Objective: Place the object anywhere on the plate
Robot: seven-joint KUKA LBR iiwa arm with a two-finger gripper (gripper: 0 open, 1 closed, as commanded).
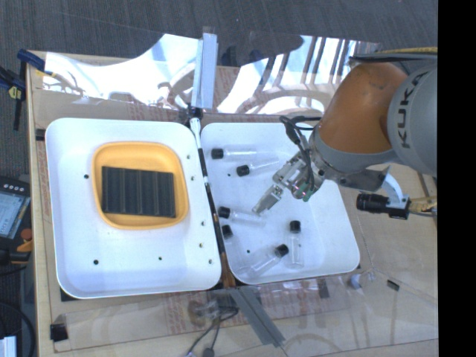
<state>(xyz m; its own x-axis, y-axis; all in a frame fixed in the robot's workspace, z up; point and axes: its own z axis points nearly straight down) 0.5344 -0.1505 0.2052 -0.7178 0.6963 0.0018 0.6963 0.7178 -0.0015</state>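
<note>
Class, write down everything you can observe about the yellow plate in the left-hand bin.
The yellow plate is a rounded-rectangle dish, mustard-yellow, looking like smooth plastic, with a raised rim and a dark, ribbed rectangular panel filling its centre. It lies flat on the floor of the left white bin, toward the bin's upper middle, with bare white floor all round it. None of the small clear vials rests on it; they lie in the right bin. The gripper is over that right bin, apart from the plate.
</note>
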